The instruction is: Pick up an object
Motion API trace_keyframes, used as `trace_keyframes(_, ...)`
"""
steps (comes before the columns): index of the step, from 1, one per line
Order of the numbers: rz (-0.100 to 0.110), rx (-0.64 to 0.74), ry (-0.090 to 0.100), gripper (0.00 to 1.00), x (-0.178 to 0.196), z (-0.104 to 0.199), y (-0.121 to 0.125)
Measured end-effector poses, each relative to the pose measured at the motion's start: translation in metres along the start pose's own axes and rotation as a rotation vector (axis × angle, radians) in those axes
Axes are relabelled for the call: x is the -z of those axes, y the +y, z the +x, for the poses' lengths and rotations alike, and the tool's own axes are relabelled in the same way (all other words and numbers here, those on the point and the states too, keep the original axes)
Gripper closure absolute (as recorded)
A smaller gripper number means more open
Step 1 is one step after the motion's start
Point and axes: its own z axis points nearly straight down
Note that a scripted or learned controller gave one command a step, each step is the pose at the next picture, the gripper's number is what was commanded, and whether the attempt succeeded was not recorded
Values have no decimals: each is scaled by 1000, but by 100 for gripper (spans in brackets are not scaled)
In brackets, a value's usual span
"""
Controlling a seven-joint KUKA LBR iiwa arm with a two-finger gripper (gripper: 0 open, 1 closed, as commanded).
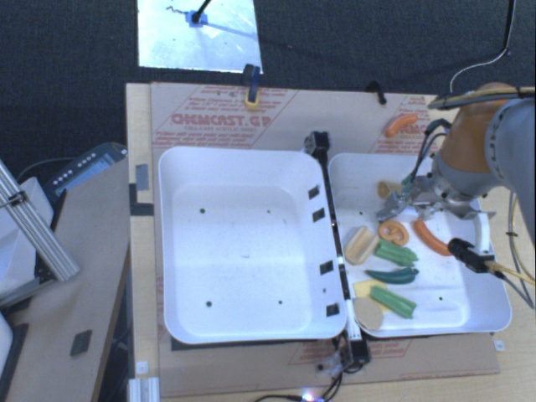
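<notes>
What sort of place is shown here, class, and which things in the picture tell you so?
Most likely a robotics lab test bench. A grey robot arm with its claw reaches over a white bin of toy food, a second white bin sits beside it, and both rest on a taped-down board.

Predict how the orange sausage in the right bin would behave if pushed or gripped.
The sausage looks long and rounded, so it may roll. Its glossy, toy-like surface could slip from a pinch. It lies apart from the green pieces, so a nudge should move it alone.
</notes>
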Motion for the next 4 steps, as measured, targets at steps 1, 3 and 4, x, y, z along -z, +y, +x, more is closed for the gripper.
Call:
trace_keyframes(1,-5,1,-1,0,5,41,38)
trace_keyframes(3,4,-13,-1,100,48,31,-136)
trace_keyframes(4,-22,4,-2,100,290,97,-129)
